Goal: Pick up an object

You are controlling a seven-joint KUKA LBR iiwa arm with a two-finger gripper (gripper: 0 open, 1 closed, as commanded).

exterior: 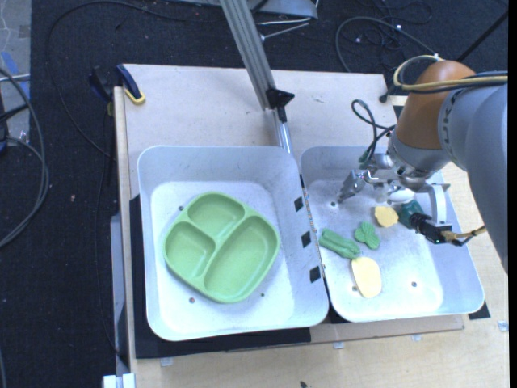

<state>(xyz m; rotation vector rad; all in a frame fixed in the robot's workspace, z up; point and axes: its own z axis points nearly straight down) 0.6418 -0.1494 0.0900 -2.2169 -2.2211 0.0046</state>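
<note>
Right bin [452,293]: four small items on its floor. Green elongated piece [338,243], long axis running from upper left to lower right, lying near the bin's left wall. Just beside it to the right, a smaller green lobed piece [368,234], roughly upright in the view. Below these, a pale yellow oval piece [367,276], long axis near vertical in the view. A small yellow chunk [386,216] lies further up, close under the gripper.

Left bin [161,176]: a green three-compartment plate [221,246], flat, tilted diagonally, occupying the bin's centre.

Both bins sit side by side on a light tabletop [202,103]; a slanted metal strut [250,47] crosses above it. Dark floor with cables surrounds the tabletop.

Arm [472,128] enters from the right, orange band above the wrist, wrist bent down into the upper part of the right bin. Gripper [380,178] low over the bin floor; fingers' state cannot be told from this angle.
</note>
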